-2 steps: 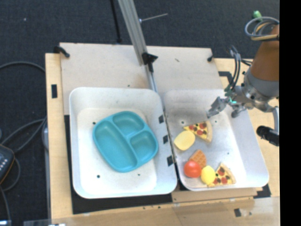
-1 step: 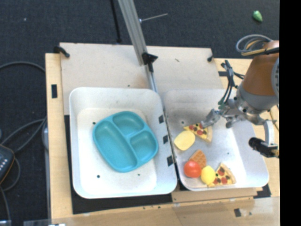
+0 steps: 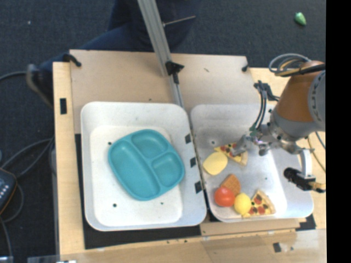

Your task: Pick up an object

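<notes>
Pizza slice point(image 3: 237, 153) lies in the right bin point(image 3: 290, 199), touching the pale yellow piece point(image 3: 215, 163); claw point(image 3: 249, 142) sits low just beside it. Nothing lifted yet, by the look; grasp still to do. Cannot tell the claw's state: wrist and cables blur it.

My gripper point(image 3: 249, 142) hangs low in the right bin point(image 3: 219, 116), hard beside a pizza slice point(image 3: 235, 153) and a yellow piece point(image 3: 215, 163). Near me crowd a cracker point(image 3: 232, 183), tomato point(image 3: 224, 196), lemon point(image 3: 242, 203) and second slice point(image 3: 262, 203). The bin's far floor lies open. In the left bin point(image 3: 96, 119), a teal tray point(image 3: 146, 164) takes the middle, leaving bare margins.
</notes>
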